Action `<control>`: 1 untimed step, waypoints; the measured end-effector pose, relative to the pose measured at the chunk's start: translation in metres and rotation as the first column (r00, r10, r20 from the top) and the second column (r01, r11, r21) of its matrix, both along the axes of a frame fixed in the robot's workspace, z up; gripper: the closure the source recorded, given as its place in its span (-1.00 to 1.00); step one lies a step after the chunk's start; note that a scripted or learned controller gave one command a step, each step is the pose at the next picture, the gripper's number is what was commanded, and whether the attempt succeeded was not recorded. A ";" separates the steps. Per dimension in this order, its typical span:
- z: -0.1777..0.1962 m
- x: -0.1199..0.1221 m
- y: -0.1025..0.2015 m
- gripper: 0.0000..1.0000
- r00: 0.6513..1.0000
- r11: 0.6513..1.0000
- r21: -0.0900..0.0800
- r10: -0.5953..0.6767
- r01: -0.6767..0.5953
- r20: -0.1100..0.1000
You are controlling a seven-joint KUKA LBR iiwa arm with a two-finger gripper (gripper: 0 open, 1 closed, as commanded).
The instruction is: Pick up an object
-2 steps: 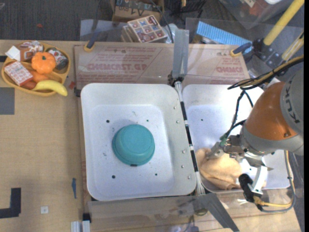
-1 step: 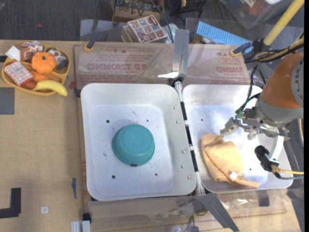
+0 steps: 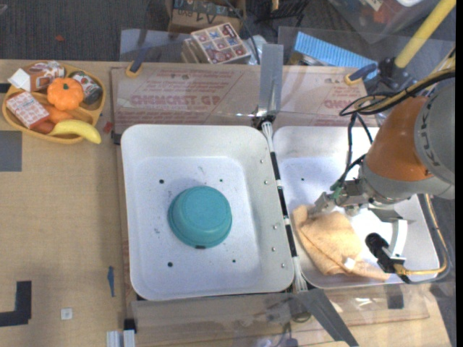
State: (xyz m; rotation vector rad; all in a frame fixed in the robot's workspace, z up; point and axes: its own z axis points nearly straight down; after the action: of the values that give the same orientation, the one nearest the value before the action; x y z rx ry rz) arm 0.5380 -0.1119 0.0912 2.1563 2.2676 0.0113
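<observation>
Camera view: gripper (image 3: 334, 202), finger state impossible to tell, sits at the tan cloth's (image 3: 333, 243) far edge in the right bin (image 3: 289, 150); limp fabric could slip free.

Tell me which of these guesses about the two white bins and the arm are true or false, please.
1. A round teal bowl lies in the left white bin. True.
2. A crumpled tan cloth lies in the left bin. False: it lies in the right white bin.
3. The gripper is at the cloth's upper edge. True.
4. The yellow dish of toy food stands inside a bin. False: it stands on the bench, far left.
</observation>
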 end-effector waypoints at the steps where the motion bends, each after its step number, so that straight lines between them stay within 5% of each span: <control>1: 0.051 0.000 -0.039 -1.00 1.000 1.000 0.002 0.005 -0.005 -0.012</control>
State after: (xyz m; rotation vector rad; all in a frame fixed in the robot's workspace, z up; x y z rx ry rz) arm 0.5383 -0.1512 0.1420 2.1580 2.2802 0.0003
